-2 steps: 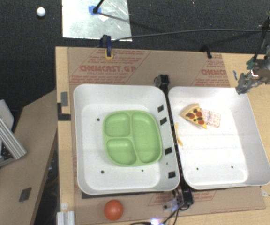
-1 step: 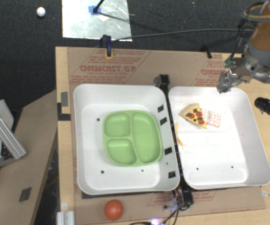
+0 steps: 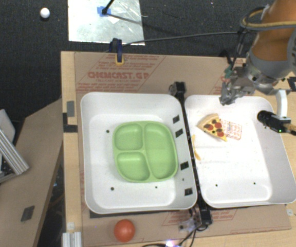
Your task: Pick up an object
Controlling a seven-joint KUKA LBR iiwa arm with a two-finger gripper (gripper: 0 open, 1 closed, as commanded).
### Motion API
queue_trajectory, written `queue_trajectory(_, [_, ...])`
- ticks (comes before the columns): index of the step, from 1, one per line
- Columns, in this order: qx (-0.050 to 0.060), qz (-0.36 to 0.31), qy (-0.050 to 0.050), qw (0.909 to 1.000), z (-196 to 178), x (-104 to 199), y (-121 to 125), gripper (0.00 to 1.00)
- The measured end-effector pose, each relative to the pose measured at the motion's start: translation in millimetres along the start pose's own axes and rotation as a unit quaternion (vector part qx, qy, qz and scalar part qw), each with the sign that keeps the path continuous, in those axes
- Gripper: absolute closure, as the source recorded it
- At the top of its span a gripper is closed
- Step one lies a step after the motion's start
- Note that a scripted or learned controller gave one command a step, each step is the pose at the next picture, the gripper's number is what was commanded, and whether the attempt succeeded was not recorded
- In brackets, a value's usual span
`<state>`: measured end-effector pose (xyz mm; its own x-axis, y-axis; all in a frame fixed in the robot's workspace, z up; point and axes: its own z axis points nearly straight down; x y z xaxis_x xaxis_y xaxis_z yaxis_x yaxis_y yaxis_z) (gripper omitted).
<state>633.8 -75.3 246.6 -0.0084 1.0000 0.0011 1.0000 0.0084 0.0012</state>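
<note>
The claw [image 3: 229, 95] is seen over the far edge of the right bin [image 3: 251, 184], above and just beyond a toy pizza slice [image 3: 213, 126]. Whether it is clenched or released cannot be told; nothing is seen in its grip. The pizza slice lies flat in the far left part of that bin, touching a small pink-and-white packet [image 3: 232, 130], with a thin yellow stick [image 3: 195, 146] near the divider. A green divided tray [image 3: 145, 151] rests in the left bin [image 3: 99, 189].

A failed grasp is judged likely: the slice is low and flat, so it could be skated over or pushed aside. The packet could be caught along with it, or the bin wall struck if the descent is made too close to the edge.
</note>
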Motion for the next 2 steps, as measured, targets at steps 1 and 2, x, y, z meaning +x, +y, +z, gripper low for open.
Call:
queue_trajectory(1, [0.0,0.0,0.0,1.0,4.6,50.3,-7.6,1.0])
queue_trajectory(2, [-0.001,-0.001,0.0,1.0,-0.2,108.3,-2.5,1.0])
